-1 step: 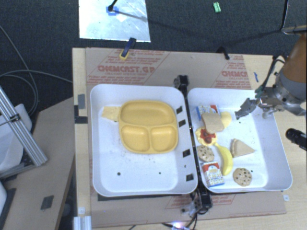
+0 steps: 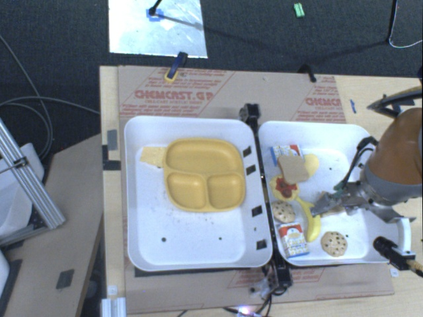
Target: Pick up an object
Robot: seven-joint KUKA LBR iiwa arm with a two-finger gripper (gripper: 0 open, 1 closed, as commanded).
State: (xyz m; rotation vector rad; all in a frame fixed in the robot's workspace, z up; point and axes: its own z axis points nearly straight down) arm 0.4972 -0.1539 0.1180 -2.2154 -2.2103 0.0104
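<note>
The left bin (image 2: 142, 243) holds a yellow tray (image 2: 201, 174); the right bin (image 2: 344, 134) holds cookies (image 2: 334, 244), a banana (image 2: 310, 222) and the gripper (image 2: 324, 203), state unclear.

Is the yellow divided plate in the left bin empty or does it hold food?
Empty: the yellow plate shows three bare compartments.

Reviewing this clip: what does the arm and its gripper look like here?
The arm is bulky and rounded, orange-brown on top with a grey section below it. A dark cable loops along its left side. The gripper is slim, grey and metallic, tapering toward its tips over the right bin.
</note>
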